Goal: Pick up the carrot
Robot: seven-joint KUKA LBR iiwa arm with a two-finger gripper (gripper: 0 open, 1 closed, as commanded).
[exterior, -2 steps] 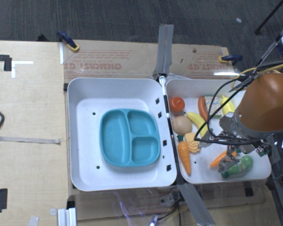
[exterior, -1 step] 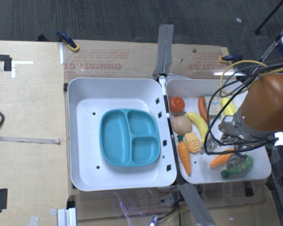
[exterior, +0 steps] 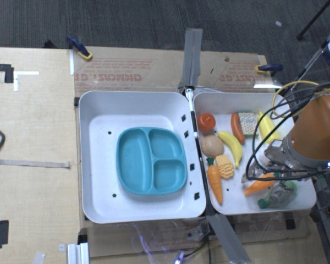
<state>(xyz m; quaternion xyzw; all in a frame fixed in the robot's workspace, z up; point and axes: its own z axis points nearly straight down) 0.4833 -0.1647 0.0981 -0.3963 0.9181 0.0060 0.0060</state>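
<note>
Two shallow white bins sit side by side on the bench. The left white bin (exterior: 93,202) holds a light blue plastic plate with three sections (exterior: 152,161), lying flat in the middle with bare white floor all around it.

The right white bin (exterior: 237,203) is crowded. The long orange toy carrot (exterior: 215,184) lies near the left wall of this bin, close to the front edge, with its thick end toward the back and its thin tip pointing to the front. Its top end touches a small yellow waffle-like block (exterior: 225,166). Behind that sit a round tan ball-shaped toy (exterior: 212,146) and a red tomato toy (exterior: 207,121). A yellow banana toy (exterior: 231,146) curves through the middle, with a red sausage toy (exterior: 237,127) just behind it. To the right of the carrot there is a patch of bare white floor.

The grey arm with the orange band (exterior: 313,133) hangs over the right side of this bin, with black cables looping around it. The gripper (exterior: 270,175) is low at the front right corner, well apart from the long carrot. It is just above a second small orange piece (exterior: 257,187) and a green leafy toy (exterior: 275,197). The arm and cables hide the pincer, so I cannot tell if it is released or clenched.
</note>
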